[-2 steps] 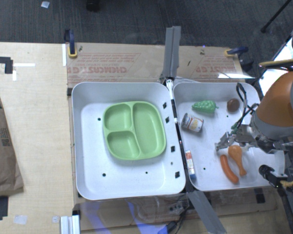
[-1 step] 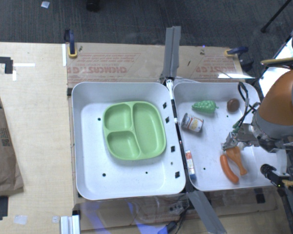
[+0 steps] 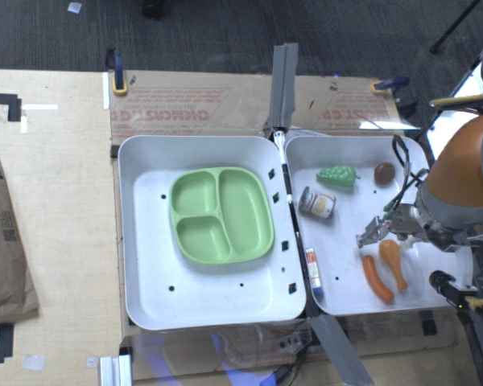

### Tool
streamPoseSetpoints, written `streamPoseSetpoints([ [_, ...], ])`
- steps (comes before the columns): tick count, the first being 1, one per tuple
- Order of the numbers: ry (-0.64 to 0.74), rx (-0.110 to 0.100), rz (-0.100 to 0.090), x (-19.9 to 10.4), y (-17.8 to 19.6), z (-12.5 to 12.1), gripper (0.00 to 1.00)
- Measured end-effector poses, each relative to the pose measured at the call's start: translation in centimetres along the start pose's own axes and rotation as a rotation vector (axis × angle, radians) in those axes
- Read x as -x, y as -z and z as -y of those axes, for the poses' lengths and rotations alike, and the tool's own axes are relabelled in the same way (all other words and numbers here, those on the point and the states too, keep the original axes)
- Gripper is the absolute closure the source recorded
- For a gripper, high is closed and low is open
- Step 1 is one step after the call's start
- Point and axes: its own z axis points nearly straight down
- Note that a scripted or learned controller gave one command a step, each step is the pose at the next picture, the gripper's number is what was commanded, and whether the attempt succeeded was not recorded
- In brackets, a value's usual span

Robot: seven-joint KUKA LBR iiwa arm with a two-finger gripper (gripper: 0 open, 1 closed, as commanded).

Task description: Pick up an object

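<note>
Left bin (image 3: 137, 240): white, with small dark dots.
Divided plate (image 3: 222, 214): pale green.
Right bin (image 3: 338, 284): white.
Far toy (image 3: 338, 175): green, bumpy.
Round item (image 3: 384, 173): brown, at the far right.
Can (image 3: 316, 203): silver with a yellowish label.
Sausage (image 3: 377, 279): red-orange.
Carrot (image 3: 393, 262): orange.
Arm (image 3: 463, 163): grey with an orange band.
Tabletop (image 3: 56, 207): light wood.
Paper bag (image 3: 4, 240): brown with dark print.
Floor (image 3: 209, 14): dark grey.

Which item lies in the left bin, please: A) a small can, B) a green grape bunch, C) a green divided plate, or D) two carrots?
C: the green divided plate sits in the left bin, while the grape bunch, can and carrots all lie in the right bin.
</note>
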Motion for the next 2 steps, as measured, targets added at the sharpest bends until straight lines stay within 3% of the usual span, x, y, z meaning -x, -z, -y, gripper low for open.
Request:
streamPoseSetpoints([
  [1, -0.002, -0.002, 0.000, 0.1, 0.8, 0.0, 1.00],
  [2, -0.167, 0.002, 0.002, -4.8, 9.6, -3.1, 1.00],
])
